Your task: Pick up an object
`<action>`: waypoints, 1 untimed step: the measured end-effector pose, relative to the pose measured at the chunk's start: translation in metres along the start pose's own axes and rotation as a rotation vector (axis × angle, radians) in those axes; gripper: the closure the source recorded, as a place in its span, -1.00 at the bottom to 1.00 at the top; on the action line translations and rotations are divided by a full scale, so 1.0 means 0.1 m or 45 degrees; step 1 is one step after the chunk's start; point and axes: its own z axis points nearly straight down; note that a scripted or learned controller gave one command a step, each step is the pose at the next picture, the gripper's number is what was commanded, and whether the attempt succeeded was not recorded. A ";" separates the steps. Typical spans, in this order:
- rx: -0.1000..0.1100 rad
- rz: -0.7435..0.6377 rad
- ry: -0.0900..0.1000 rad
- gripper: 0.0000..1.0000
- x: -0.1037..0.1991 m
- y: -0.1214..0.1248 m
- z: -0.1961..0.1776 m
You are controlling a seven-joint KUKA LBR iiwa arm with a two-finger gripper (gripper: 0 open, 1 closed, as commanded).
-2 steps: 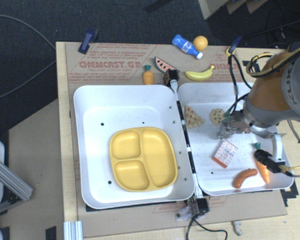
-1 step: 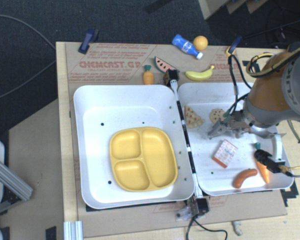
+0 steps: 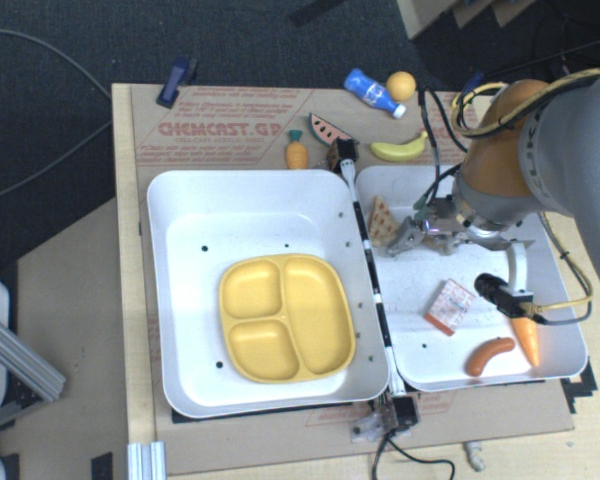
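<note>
My gripper (image 3: 412, 233) is low in the right bin (image 3: 555, 363), near its upper left corner. A tan wedge-shaped slice (image 3: 380, 220) lies just left of it, against the wall between the bins. A small red and white packet (image 3: 450, 306) lies in the middle of that bin. An orange-brown sausage (image 3: 490, 356) and an orange carrot (image 3: 527, 340) rest near its front right. I see nothing held in the gripper.
The left bin (image 3: 180, 218) holds a yellow divided plate (image 3: 285, 316). Behind the bins on the bench lie a banana (image 3: 398, 148), a blue bottle (image 3: 372, 90), an orange ball (image 3: 402, 85), a watermelon slice (image 3: 323, 128) and a small orange toy (image 3: 297, 154).
</note>
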 end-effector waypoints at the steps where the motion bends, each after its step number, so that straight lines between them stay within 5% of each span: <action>1: 0.004 0.003 0.000 -1.00 -0.12 -0.67 0.00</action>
